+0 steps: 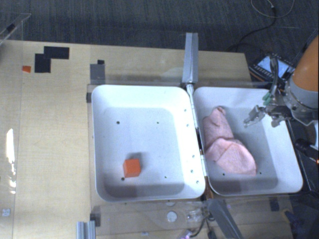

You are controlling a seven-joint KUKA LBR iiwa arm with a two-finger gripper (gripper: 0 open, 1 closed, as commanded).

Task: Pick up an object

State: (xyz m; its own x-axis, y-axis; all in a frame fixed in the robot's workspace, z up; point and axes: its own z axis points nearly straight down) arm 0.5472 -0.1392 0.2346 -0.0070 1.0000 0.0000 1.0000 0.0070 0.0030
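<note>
Two white bins (pixel 99 148) (side by side), one orange block (pixel 132 168), one pink cloth (pixel 227 146).

Behind the pincer (pixel 259 114), the arm (pixel 305 78) runs off the right edge; the pincer's fingers are too small to read.

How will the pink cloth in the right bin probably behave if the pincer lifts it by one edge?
The pink cloth lies bunched in soft folds, so it is probably floppy and would sag and stretch out when lifted. It looks thin, so likely light for its size. It should not roll or break, but a trailing end might drag along the right bin.
</note>
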